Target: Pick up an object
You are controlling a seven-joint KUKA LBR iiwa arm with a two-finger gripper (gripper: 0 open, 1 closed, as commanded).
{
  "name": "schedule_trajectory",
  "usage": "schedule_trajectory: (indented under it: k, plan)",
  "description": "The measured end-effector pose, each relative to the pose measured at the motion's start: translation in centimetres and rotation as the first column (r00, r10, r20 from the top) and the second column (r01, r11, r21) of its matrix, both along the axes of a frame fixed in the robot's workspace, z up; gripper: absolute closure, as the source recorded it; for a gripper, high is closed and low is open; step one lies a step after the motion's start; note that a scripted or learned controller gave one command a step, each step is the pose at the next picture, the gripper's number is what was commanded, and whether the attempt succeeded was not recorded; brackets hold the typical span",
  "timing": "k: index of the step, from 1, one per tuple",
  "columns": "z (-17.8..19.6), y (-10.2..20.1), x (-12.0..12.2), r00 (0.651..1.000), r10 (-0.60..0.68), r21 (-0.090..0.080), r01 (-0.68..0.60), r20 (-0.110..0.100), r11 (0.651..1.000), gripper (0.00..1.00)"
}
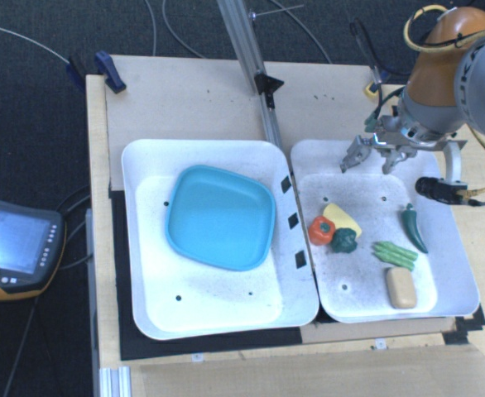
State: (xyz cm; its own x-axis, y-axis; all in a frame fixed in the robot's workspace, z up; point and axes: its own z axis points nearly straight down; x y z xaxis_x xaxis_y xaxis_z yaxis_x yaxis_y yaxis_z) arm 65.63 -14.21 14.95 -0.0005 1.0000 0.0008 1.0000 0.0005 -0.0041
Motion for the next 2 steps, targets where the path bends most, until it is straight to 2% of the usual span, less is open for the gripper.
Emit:
schedule_trajectory:
  k: [1, 2]
  plan:
    - [-5.3, 0.0, -0.1, 1.000, 0.000, 0.000, 0.000, 0.000, 1.000, 0.00]
    - [-3.9, 0.0, 0.1, 1.000, 0.000, -0.001, 0.000, 0.007, 1.000, 1.00]
